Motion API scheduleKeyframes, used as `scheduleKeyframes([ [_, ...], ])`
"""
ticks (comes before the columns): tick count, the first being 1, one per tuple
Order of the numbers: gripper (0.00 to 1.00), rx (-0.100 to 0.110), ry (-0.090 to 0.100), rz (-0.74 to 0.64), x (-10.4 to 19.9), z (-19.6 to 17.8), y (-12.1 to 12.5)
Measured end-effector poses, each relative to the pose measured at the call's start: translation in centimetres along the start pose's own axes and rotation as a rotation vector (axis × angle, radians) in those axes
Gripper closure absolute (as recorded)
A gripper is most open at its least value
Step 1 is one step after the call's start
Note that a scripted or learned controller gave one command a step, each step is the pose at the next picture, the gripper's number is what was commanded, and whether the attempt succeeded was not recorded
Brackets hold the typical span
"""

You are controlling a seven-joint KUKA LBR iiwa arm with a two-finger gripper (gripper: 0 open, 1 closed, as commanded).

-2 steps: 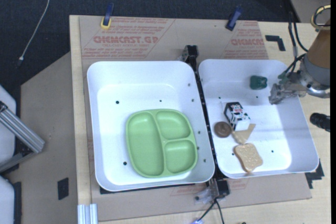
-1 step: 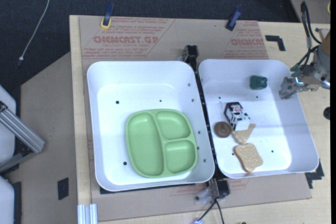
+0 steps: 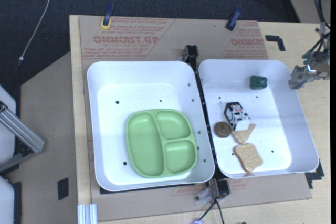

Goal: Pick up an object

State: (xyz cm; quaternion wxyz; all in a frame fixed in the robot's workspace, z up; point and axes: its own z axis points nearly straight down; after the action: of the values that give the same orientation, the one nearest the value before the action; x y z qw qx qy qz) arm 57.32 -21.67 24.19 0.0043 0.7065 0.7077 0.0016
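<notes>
Five small things lie in the right bin (image 3: 294,128), in the right half of the frame: a teal lump (image 3: 258,82) near its upper edge, well apart from the rest, and a tight cluster at lower left made of a black-and-white toy (image 3: 235,113), a brown disc (image 3: 223,129), a tan wedge (image 3: 243,135) and a toast slice (image 3: 248,157). The disc, wedge and toy touch or nearly touch; the toast sits just below them. The left bin (image 3: 105,113) carries a green divided plate (image 3: 160,142).

The gripper (image 3: 304,74) hangs at the far right edge of the frame, over the right bin's upper right rim, with nothing between its fingers; whether they are spread or pressed together I cannot tell.

The teal lump looks the easiest pick: alone, compact, probably light and slightly rounded, so a pinch across its short width should hold, though it may roll. The toast and wedge look like flat, stiff, light play food, lying low against the floor, hard to get fingers under. The toy seems boxy and rigid, grippable across its sides, but its neighbours crowd it.
</notes>
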Motion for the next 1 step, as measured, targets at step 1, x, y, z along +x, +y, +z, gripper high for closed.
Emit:
scheduleKeyframes([
  [1, 1.0, 0.003, 0.004, -0.005, 5.41, -0.8, 1.21],
])
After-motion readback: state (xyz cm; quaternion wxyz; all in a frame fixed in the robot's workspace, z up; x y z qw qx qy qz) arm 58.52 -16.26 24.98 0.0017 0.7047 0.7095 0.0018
